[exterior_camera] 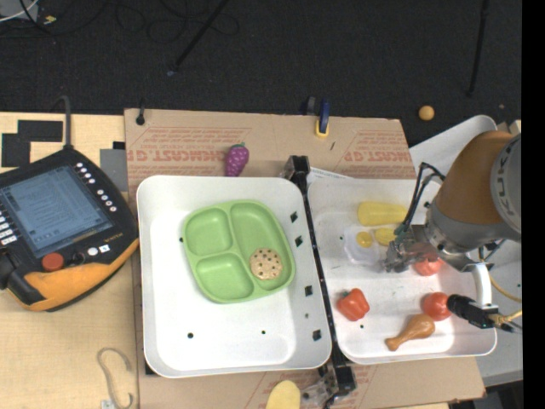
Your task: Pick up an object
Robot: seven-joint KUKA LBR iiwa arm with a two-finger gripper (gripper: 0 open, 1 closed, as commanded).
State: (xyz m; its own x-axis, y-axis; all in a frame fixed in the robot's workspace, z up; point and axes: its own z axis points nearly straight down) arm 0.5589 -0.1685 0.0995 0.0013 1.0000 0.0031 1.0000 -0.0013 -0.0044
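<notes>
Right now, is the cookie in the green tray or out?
In: the cookie lies in the right-hand compartment of the green tray.

Single robot arm [477,186]: a broad, rounded orange band above the wrist, adjoining a grey link with a light curved edge. Wrist section grey and cylindrical. Thin black cables [417,196] run down beside the band to the gripper [398,254], a small dark metallic assembly of blurred detail.

A divided plate [220,244] holding a cookie [266,264] lies in the left bin [170,331].
</notes>
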